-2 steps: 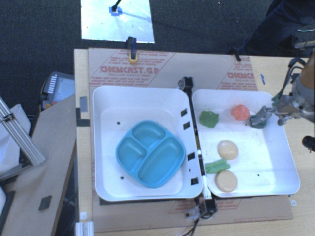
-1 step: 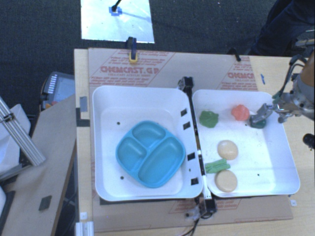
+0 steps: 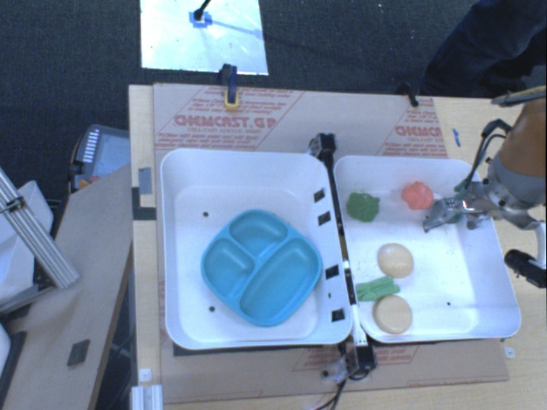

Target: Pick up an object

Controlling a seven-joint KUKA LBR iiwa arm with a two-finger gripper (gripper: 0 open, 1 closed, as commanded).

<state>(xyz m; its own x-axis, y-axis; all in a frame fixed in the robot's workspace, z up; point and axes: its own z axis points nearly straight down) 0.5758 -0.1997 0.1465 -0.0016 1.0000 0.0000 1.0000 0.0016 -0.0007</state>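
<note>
Orange-pink lump (image 3: 417, 195) in right bin (image 3: 496, 314), just up-left of gripper (image 3: 434, 221), apart from it | jaws: cannot tell, tips blurred, low over bin floor | green broccoli-like piece (image 3: 362, 206) left of gripper | two cream rounds (image 3: 395, 260) (image 3: 392, 313) and green strip (image 3: 377, 289) below-left | blue divided plate (image 3: 260, 266) in left bin (image 3: 184, 186)

The grey KUKA arm with its orange band (image 3: 523, 148) reaches in from the right, wrist angled down and leftward. Its metal two-finger gripper (image 3: 434, 221) hangs low at the tip, fingertips pointing left, away from the wrist behind it.
</note>
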